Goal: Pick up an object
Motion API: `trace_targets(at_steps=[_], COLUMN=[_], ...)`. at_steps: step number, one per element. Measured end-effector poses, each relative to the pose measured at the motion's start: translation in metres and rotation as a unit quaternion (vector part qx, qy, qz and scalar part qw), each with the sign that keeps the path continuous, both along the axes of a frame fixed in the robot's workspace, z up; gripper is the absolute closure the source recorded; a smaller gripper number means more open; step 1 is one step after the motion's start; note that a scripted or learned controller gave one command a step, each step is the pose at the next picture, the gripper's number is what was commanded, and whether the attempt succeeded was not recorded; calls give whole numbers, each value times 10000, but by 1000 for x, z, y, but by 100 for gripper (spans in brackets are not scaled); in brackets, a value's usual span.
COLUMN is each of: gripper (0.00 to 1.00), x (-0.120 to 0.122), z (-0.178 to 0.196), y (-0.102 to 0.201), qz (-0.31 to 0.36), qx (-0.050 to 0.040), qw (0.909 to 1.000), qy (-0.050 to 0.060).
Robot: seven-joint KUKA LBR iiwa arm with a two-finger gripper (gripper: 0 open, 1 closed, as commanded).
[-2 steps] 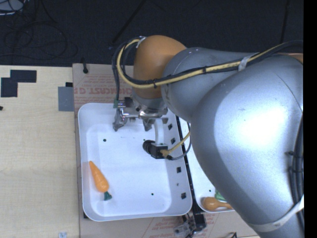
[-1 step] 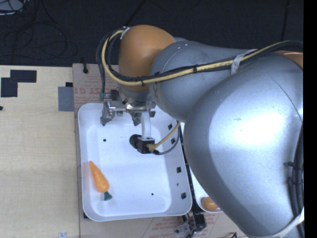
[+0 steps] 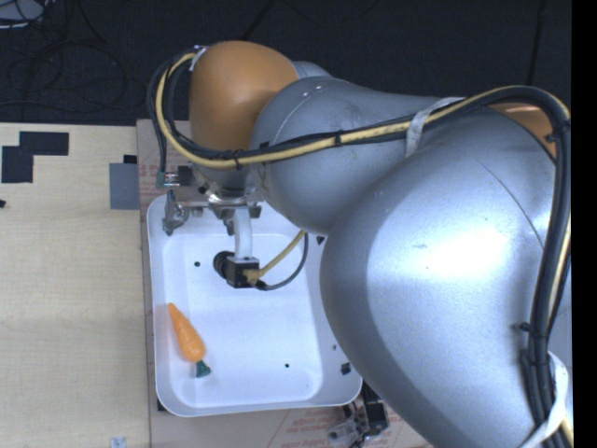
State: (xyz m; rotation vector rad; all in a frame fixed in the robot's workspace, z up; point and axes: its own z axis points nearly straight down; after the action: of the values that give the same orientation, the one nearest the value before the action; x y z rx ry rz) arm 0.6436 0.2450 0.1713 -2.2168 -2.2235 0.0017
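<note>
An orange toy carrot (image 3: pixel 185 332) with a small green tip lies near the left wall of the white bin (image 3: pixel 266 353), towards the front. My gripper (image 3: pixel 191 208) hangs under the orange wrist band at the bin's back left corner, well behind the carrot and apart from it. Nothing shows between its fingers. The arm's bulk hides the bin's right side.
The grey arm covers the right half of the view. Left of the bin lies a pale wooden bench top (image 3: pixel 65 278) with a black shape (image 3: pixel 35 152) and a grey patch (image 3: pixel 122 185). Small dark specks dot the bin floor.
</note>
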Motion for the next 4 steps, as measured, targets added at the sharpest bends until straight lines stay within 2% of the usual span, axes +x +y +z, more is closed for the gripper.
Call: trace_targets(at_steps=[1,2,3,4], gripper=[0,0,0,0], x=[-21,-132,-167,-164], z=[-70,-21,-86,-81], y=[-3,-33,-74,-14], qz=[-24,-30,-33,-66], qx=[-22,-12,-2,-118], qw=[10000,10000,10000,9999], qy=[43,45,13,-9])
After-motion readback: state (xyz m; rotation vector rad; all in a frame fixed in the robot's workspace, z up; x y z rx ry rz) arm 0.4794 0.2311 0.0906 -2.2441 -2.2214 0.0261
